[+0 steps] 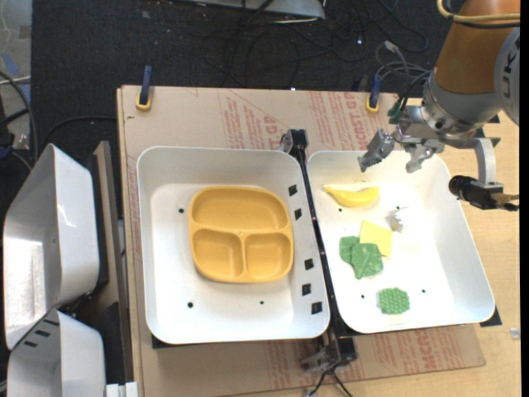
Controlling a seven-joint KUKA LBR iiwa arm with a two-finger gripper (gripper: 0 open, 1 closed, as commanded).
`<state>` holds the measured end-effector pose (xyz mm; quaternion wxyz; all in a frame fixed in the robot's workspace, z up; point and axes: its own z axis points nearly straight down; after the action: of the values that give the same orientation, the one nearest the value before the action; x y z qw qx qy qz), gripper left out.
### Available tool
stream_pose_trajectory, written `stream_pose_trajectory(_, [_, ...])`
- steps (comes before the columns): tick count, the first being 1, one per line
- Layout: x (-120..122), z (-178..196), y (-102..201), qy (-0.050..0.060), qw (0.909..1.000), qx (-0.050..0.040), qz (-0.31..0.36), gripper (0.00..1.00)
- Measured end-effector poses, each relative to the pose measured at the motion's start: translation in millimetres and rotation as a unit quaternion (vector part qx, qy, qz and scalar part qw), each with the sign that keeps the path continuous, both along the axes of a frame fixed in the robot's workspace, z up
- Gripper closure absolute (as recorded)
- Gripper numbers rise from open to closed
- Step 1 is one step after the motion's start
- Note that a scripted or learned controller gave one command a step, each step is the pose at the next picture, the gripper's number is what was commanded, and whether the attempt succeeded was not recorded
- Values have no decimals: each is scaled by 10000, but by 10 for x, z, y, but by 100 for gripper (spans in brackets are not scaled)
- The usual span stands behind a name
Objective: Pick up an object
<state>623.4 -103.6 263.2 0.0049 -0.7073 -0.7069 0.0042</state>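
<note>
Nothing lifted yet; grasp pending. Nearest the camera, well below pincer: green round piece (394,301), green leaf (361,256), yellow block (377,237). Just below and left of pincer: yellow banana-shaped piece (352,195). Pincer (394,156) spread, empty, hovering over far edge of right bin (463,255).

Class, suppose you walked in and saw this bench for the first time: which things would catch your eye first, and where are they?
Most striking is the large yellow plastic divided tray, alone in the left white bin. Next comes the grey arm's hand, fingers spread and holding nothing, above the far edge of the right white bin. Below it in that bin lie a yellow banana-shaped toy, a pale yellow block, a green leafy toy and a round green bumpy piece.
</note>
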Motion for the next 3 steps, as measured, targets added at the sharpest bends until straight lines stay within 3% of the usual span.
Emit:
stream_pose_trajectory(1, [20, 79, 3, -64, 10000, -5, 10, 0])
stream_pose_trajectory(3, [-94, -1042, 37, -58, 10000, -7, -7, 0])
